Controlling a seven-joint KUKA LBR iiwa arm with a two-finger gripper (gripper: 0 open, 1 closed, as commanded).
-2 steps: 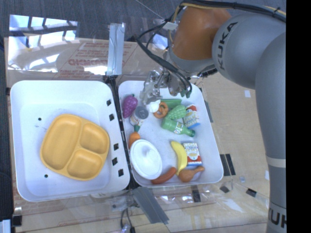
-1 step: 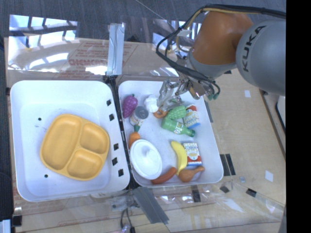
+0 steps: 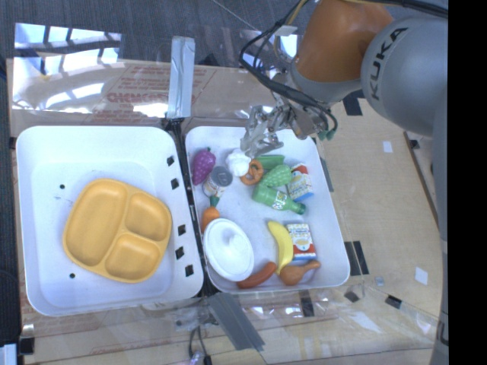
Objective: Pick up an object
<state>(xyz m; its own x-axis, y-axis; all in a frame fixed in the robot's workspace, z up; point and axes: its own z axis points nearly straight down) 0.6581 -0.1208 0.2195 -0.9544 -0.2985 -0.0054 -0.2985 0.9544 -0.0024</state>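
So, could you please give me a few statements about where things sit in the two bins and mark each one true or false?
1. The yellow divided tray lies in the left bin. True.
2. The banana lies in the left bin. False: it lies in the right bin, near the front.
3. The gripper is over the far end of the right bin. True.
4. The purple grapes sit at the right bin's right wall. False: they sit by its left wall, next to the divide.
5. The white bowl is in the right bin's near left corner. True.
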